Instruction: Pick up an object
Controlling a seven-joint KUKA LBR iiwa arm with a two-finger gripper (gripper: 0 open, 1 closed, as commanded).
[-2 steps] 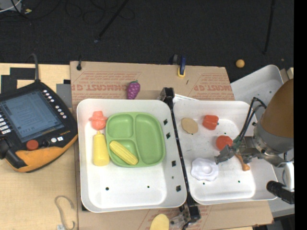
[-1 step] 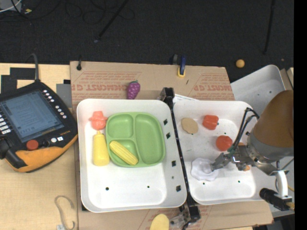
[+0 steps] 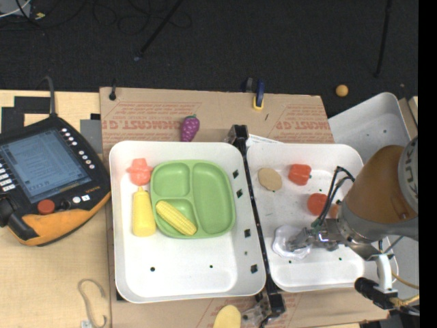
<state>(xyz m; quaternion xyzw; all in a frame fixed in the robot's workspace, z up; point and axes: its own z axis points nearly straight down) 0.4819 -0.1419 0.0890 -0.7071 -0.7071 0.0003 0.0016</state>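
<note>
We are counting two shallow white bins: the left bin [image 3: 136,279] is holding one green divided plate [image 3: 193,198] with one ridged yellow corn cob [image 3: 176,217] lying in a compartment, plus one smooth yellow bottle shape [image 3: 142,212] and one pink toy [image 3: 139,171] just beside the plate. The right bin [image 3: 321,279] is holding one tan oval piece [image 3: 270,179], two glossy red pieces [image 3: 300,174] [image 3: 317,203] and one clear, shiny object [image 3: 289,244] near its front left. We are seeing the gripper [image 3: 307,240] resting low against that clear object, but whether it is clenched, released or grasping we cannot tell.
</note>
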